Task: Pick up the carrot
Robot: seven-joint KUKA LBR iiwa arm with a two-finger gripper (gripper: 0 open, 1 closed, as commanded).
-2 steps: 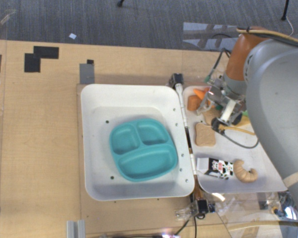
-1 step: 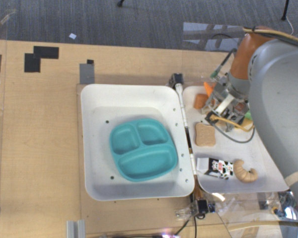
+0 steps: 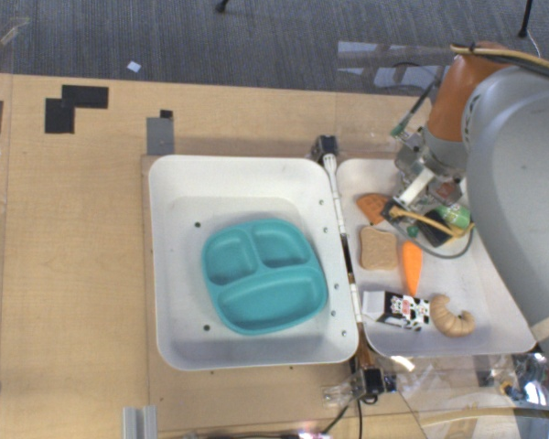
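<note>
The carrot [image 3: 411, 266] is a short orange cone lying in the right bin [image 3: 494, 335], point toward the front, just right of a tan bread slice [image 3: 378, 247]. My gripper [image 3: 418, 210] hangs over the back of that bin, a little behind and above the carrot's thick end. Cables and dark wrist parts clutter the spot, and nothing shows as held. The grey arm with its orange band [image 3: 457, 94] covers the bin's back right corner.
A croissant [image 3: 451, 317] and a black-and-white carton [image 3: 400, 308] lie at the right bin's front. A brown piece [image 3: 372, 207] and a green item [image 3: 456, 216] sit by the gripper. The left bin [image 3: 174, 190] holds a teal divided plate [image 3: 263, 276].
</note>
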